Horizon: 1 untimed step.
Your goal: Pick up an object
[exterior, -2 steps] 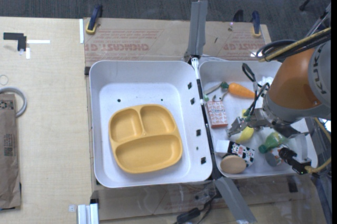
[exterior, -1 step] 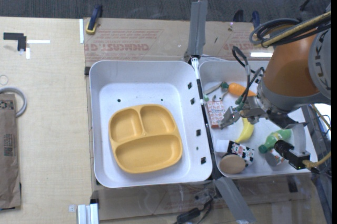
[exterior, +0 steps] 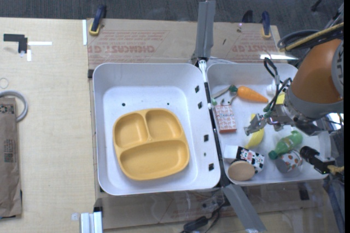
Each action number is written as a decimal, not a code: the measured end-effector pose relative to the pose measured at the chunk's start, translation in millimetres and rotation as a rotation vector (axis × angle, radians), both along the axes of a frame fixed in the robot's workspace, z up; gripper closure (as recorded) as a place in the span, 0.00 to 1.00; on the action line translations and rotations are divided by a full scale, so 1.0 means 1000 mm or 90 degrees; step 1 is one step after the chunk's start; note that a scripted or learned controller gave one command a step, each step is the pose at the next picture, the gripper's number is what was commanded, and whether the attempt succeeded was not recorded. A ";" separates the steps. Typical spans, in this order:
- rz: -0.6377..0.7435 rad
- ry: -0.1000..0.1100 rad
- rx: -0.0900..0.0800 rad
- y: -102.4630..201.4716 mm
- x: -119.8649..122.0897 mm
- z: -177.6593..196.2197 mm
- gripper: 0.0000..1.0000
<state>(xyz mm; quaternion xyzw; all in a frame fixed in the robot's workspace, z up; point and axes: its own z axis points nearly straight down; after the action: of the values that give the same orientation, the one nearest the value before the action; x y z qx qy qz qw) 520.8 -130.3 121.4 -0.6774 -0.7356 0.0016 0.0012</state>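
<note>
A pale wooden counter [exterior: 49, 133] carries two white bins over brown cardboard. The jaws [exterior: 257, 127] hang low in the right bin [exterior: 219, 70], just above a yellow banana-like piece [exterior: 256, 138]; whether they are spread or pressed together cannot be told, and nothing shows between them. Near them lie a small red box [exterior: 225, 118], a carrot [exterior: 252, 94], a green bottle [exterior: 288, 143] and an egg [exterior: 240, 172]. The left bin [exterior: 104, 117] holds a yellow divided plate [exterior: 151, 142]. This looks like the approach step; next, the jaws likely need to settle squarely over one item and close.
</note>
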 end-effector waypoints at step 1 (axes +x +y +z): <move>-0.028 0.000 0.000 -0.009 -0.003 -0.031 0.00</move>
<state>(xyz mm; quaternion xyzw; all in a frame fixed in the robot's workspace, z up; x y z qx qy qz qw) 517.6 -138.9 90.6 -0.6933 -0.7206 0.0012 0.0012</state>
